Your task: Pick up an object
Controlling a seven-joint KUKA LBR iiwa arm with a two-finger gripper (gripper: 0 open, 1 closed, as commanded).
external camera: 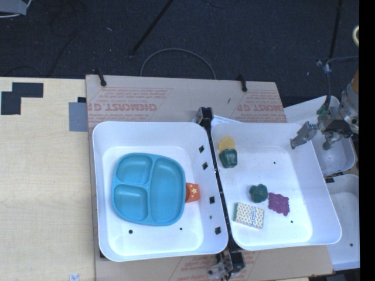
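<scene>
In the right bin [304, 174] lie a yellow piece [226, 142], a dark green pepper-like toy [228, 157], a teal lump [258, 192], a purple flat piece [279, 203] and a small patterned white box [250, 215]. My gripper [314, 139] hovers over the bin's upper right corner, at the rim. It is open with nothing between its fingers [302, 136]. It stands well to the right of and above all the objects.
The left bin [105, 151] bears a blue divided plate [149, 188] with an orange block with a star [193, 192] against its right edge. A black divider [212, 174] runs between the bins. Cardboard [176, 101] lies under both.
</scene>
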